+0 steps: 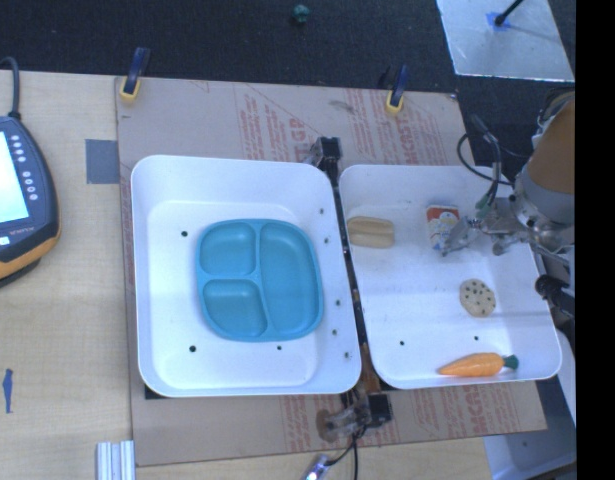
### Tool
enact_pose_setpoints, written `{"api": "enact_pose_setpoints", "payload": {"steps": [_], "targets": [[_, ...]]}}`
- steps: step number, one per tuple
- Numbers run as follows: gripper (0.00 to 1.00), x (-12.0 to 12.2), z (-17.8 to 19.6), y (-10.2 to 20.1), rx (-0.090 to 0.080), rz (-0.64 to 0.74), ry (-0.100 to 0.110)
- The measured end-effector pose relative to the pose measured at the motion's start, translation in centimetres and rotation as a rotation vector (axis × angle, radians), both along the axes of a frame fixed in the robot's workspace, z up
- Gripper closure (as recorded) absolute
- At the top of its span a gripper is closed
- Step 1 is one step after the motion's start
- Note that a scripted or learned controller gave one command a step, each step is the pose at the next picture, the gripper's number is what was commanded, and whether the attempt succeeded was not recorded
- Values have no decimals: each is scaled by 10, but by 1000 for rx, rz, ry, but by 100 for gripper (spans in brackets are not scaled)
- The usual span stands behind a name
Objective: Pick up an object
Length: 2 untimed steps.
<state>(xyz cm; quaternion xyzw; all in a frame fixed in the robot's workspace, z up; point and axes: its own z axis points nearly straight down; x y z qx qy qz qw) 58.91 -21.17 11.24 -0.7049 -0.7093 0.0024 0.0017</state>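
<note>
- The cardboard point(287, 118) under the bins carries faint red print, too blurred to read.
- A small packet point(442, 216) in the right bin has a red and white label; its writing is too small to make out.
- The left bin point(162, 183) holds a blue tray point(259, 279) with three compartments, all bare.
- The right bin point(407, 353) holds four things: a tan bun point(371, 232) near its left wall, the packet at the top middle, a speckled cookie point(477, 297) right of centre, and an orange carrot point(475, 365) with a green tip along the front rim.
- The gripper point(457, 236) reaches in from the right over the right bin's upper part, its metal tip just beside the packet and perhaps touching it.
- Whether the fingers are spread or closed cannot be told; nothing is seen held between them.
- A pendant point(12, 203) with a lit screen lies on the bench, left of the bins.
- Two clamps point(134, 76) pin the cardboard's far edge.
</note>
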Motion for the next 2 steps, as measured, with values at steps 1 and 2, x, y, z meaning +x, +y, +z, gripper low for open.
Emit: {"api": "enact_pose_setpoints", "payload": {"steps": [1,2], "targets": [[0,67,23,0,1,-3,-5],[0,67,-21,25,1,0,-1]]}}
